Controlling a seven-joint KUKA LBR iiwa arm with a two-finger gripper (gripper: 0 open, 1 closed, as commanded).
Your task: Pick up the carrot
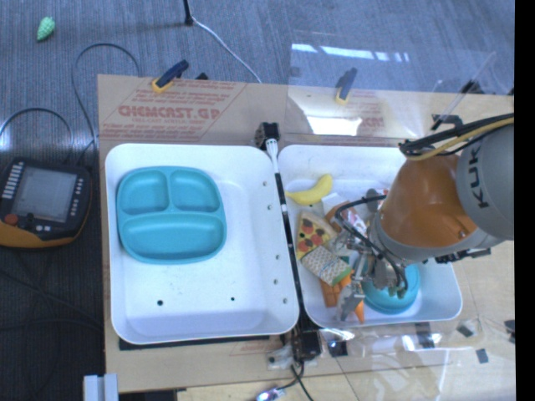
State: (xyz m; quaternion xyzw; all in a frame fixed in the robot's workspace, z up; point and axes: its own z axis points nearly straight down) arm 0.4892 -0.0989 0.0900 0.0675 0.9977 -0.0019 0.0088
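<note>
Metal-grey gripper (361,284) sits low inside the right bin (443,307), over the clutter of toy food near that bin's front wall. Finger state cannot be read: the wrist hardware and cables crowd the tips.

Carrot (349,297): orange pieces show directly beneath and around the gripper tip, lying on the floor of the right bin close to its front wall. Whether the carrot is touched or merely beside the tool cannot be told.

Just right of the gripper, still in the right bin, a small blue bowl (394,294) rests on the floor, partly covered by the wrist. Left of the gripper lie a tan waffle-like square (324,263) and, behind that, a pizza slice (311,232) with dark spots. Further toward the back of the right bin a yellow banana (311,190) lies on its side.

Above the wrist, the orange band (422,203) of the arm covers the middle-right of the right bin; the grey link (497,182) runs off past the bin's right wall.

Left of the right bin, touching it along the shared edge, stands the left bin (251,307), which holds a blue divided tray (171,213). Both bins rest on a brown board (167,111). Well left of the right bin, off the board, a teach pendant (42,200) lies on the grey carpet.
</note>
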